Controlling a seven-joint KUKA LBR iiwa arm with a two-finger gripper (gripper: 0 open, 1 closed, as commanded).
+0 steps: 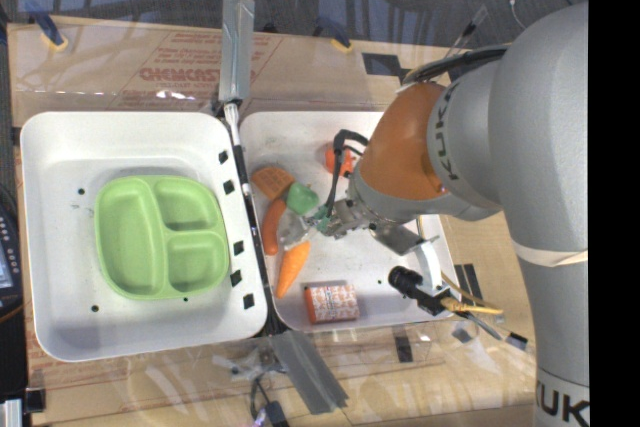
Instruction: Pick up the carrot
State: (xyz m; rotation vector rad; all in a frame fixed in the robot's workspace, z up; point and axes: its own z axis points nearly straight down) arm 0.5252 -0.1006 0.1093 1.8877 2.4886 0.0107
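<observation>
Carrot (291, 271) lay just below the claw (300, 229), close against the left wall of the right bin (400, 319), its thick end up toward the claw and its point angled down and left. Whether the claw was spread or closed I could not tell; the wrist and a jumble of toys hid that. It looked like a light, stiff plastic toy, smooth and tapered, so likely to slip out toward the thin end; a hold across the thick upper half seemed safest. Beside the claw sat a green piece (302, 198) and other orange pieces (270, 183). Farther below and right lay a small can (330, 302). Well off to the left, the other bin (40, 215) held a green divided plate (160, 237).
</observation>
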